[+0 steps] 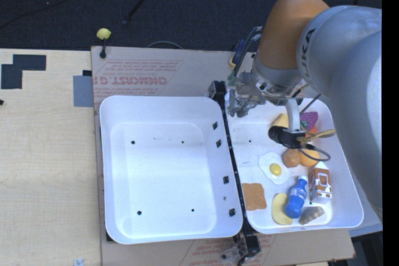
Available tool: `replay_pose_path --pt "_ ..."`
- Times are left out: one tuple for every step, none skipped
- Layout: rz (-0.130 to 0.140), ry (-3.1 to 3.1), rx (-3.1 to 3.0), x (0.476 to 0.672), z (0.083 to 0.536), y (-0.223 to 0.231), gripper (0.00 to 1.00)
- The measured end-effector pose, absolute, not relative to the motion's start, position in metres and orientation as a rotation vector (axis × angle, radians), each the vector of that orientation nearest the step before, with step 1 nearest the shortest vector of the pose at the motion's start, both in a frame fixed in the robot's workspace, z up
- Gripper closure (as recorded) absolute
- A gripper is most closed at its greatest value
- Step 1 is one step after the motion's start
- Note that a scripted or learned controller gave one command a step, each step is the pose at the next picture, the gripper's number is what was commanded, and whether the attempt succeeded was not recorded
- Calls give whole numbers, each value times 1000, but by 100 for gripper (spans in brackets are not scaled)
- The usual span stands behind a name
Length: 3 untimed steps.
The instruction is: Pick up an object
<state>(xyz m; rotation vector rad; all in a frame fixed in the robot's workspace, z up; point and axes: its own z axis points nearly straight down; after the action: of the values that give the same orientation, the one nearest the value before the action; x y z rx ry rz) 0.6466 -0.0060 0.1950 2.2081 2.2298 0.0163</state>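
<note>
A grey robot arm with an orange band (293,15) reaches over the right-hand shallow white bin (252,134), its two-finger gripper (240,106) poised at that bin's far left corner, close to the divide with the left-hand white bin (162,177). Whether the gripper is open or closed cannot be told from this angle, and nothing can be seen in its grasp.

The objects to be picked lie apart from the gripper, gathered along the right bin's middle and near edge. A white toy fried egg with a yellow yolk (273,168) lies at the bin's centre. A round orange piece of toy fruit (292,157) sits just to its right. A flat brown square of toy toast (254,196) lies toward the near left corner. Beside it, a small blue bottle with a white cap (297,196) leans across a curved yellow toy (280,210). A small white-and-orange carton (321,182) lies by the right edge, with a grey-brown lump (310,215) at the near edge. A magenta toy (308,118) lies toward the far right, partly under the arm.

Both bins rest on a sheet of brown printed cardboard (143,71) on the pale wooden bench (43,152).
</note>
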Motion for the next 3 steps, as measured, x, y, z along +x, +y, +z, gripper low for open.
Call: replay_pose_path --pt "1 2230 2217 644 187 57 100" --pt "23 2224 2208 646 339 125 100" --pt "5 2223 2219 644 378 132 100"
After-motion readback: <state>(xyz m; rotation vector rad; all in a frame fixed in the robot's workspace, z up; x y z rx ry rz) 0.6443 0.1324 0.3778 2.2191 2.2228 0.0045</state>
